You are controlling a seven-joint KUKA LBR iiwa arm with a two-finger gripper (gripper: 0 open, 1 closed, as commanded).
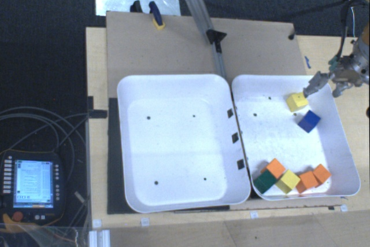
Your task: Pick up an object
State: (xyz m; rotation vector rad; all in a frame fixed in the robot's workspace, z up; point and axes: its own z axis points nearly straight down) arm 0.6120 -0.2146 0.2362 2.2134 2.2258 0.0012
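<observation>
**Jaws over the far-right corner, yellow cube just beside them**

The likeliest failure here is a glancing contact. The yellow cube [297, 102] lies in the far part of the right bin [347, 147], close to the bin's far-right wall, and the gripper [325, 85] hangs just to its right and a little farther back. One finger [313, 85] slants down toward the cube's upper right corner. If the jaws descend from this offset, that finger could land on the cube's edge and shove it left instead of straddling it. The blue cube [309, 121] sits just nearer and to the right, close enough that a sideways push of either cube might knock the two together. The bin wall also leaves little room on the right for the other finger.

The arm enters from the right edge of the scene, its wrist above the bin's far-right rim and the gripper angled down and to the left. The jaws seem spread apart, with nothing between them, though at this size and blur that reading is not firm.

Other candidates lie in a tight cluster at the near end of the right bin: orange, green and yellow cubes [292, 177] touching one another. The left bin [124, 142] sits beside it on the bench [98, 55].
</observation>
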